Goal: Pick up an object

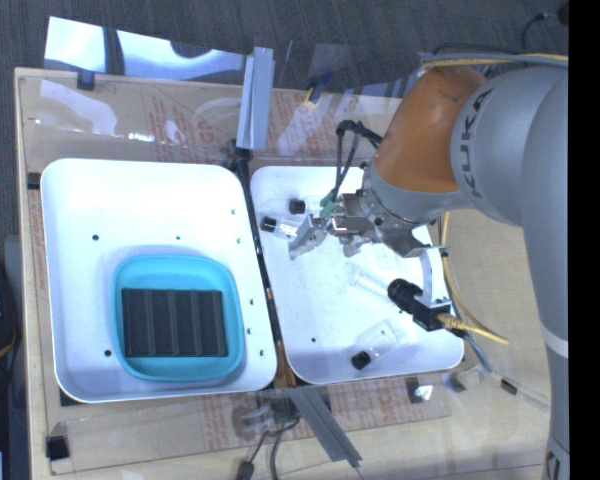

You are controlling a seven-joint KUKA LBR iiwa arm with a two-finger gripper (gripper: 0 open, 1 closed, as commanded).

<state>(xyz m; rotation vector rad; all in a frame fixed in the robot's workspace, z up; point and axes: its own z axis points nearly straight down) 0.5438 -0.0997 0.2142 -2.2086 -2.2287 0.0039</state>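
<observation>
My gripper (310, 232) hangs over the upper left part of the right bin (320, 363), pointing left, open, with nothing visible between its fingers. Just left of it lies a small black and white piece (269, 225). A small black piece (297, 206) sits slightly above the gripper. A clear small bottle with a black cap (362, 359) lies near the right bin's front edge. Another clear item (365, 279) is faintly visible on the bin floor below the wrist.
The left bin (80, 218) holds a blue tray with a black ribbed insert (175, 320) in its front half. A grey divider bar (253, 98) stands behind the gap between the bins. The arm (480, 148) covers the right bin's upper right corner.
</observation>
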